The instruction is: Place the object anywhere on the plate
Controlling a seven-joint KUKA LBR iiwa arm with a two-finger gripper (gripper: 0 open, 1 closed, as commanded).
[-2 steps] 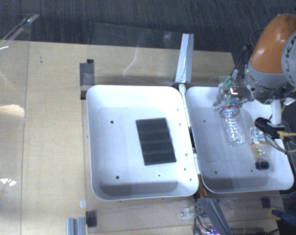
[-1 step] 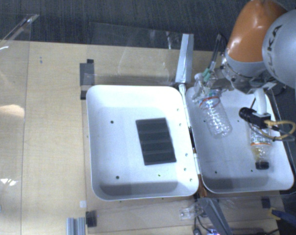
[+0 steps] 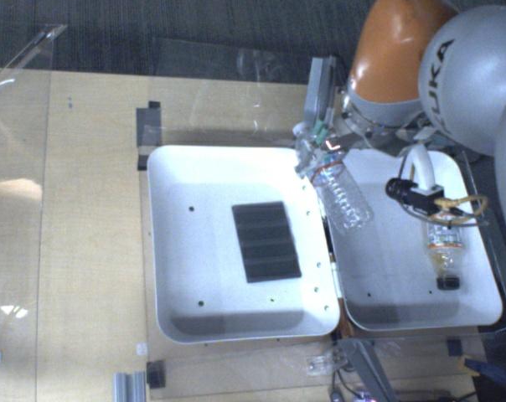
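Bottle (image 3: 341,196) — clear plastic, clamped at its neck in my jaws (image 3: 313,159) — hangs tilted over the seam between the bins. I should carry it left and lower gently onto the dark plate (image 3: 266,241) lying in the left bin (image 3: 173,249). Right bin (image 3: 387,296) holds another small bottle (image 3: 444,254).

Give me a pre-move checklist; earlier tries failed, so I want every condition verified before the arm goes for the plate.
1. Clear plastic bottle between the fingers of the gripper: cannot tell.
2. Bottle over the dark ridged plate: not ok, it hangs at the bins' shared edge.
3. Plate lying flat in the left bin: ok.
4. Plate top free: ok.
5. Second small bottle resting in the right bin, away from the path: ok.
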